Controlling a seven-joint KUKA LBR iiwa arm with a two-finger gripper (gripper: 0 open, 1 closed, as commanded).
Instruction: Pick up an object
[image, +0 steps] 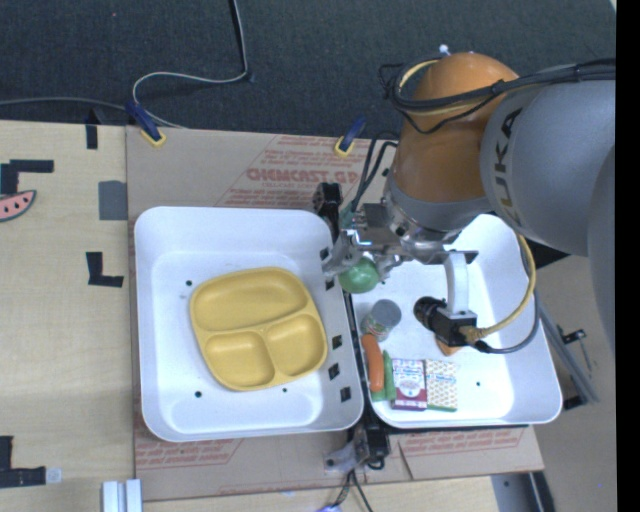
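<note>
Across the upper right of the frame, the grey arm (560, 150) with its orange band (450, 110) leans in over the right-hand white bin (520, 400), covering that bin's upper part, so whatever lies beneath cannot be seen. The arm's far side runs off the right border. It points down and toward the frame's left, its wrist hanging over the divide between the two bins.

At centre left, the left-hand white bin (160, 300) holds a yellow divided tray (260, 325) with three compartments, lying flat and turned slightly askew.

Below the wrist, the gripper (355, 262) sits just above the right bin's left rim; a small green round object (360, 275) shows right at its tip, but shadow and clutter hide the fingers, so whether they are spread or pinching the green object cannot be told.

Lower in the right bin lie a flat printed packet (425, 383), an orange carrot-like piece (374, 365) along the left wall just beside it, and a small grey disc (381, 318) above the carrot piece, near the green object.
</note>
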